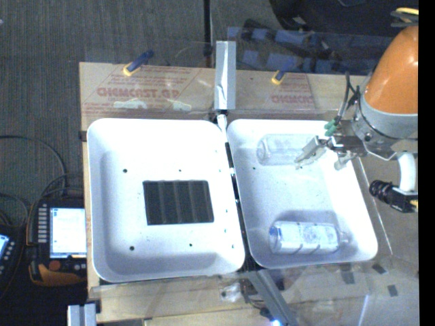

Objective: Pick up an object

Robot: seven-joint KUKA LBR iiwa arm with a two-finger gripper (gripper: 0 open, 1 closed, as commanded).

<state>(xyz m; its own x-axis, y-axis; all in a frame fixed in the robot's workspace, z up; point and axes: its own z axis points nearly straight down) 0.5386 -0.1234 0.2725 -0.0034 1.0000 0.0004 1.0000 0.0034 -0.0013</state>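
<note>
While the pincer (307, 153) hangs slightly parted and holding nothing over the right shallow white bin (363, 212), a clear plastic bottle (280, 148) lies just beside it, another blue-capped bottle (306, 238) nearer the front.

two bottles (284, 148) in right bin (363, 202) — one behind

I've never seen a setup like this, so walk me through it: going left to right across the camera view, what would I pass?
Handheld screen unit on the floor → left bin with its dark ridged block → right bin → the arm's pincer → the arm's orange band. The two clear bottles overlap sideways, so I skip them.
</note>
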